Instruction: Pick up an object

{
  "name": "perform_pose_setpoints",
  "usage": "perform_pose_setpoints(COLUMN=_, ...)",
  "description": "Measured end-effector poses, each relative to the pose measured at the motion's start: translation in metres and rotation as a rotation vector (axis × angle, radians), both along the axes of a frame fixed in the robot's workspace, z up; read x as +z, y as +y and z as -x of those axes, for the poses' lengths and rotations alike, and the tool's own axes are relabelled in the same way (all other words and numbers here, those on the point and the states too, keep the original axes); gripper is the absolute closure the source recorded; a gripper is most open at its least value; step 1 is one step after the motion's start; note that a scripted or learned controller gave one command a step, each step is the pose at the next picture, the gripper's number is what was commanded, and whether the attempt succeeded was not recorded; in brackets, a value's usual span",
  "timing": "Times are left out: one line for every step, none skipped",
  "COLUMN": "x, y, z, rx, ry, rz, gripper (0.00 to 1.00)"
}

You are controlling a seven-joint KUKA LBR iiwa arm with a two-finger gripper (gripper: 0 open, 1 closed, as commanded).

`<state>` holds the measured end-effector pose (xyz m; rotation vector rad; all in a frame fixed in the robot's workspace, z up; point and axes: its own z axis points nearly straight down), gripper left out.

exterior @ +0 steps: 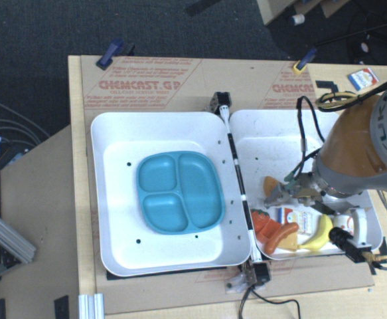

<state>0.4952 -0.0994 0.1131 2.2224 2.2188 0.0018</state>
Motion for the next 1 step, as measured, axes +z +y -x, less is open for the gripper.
perform_pose_setpoints(x=-0.0289, y=0.0054, z=-0.0218, rx=0.002, ry=0.001, rz=0.000, gripper=0.00)
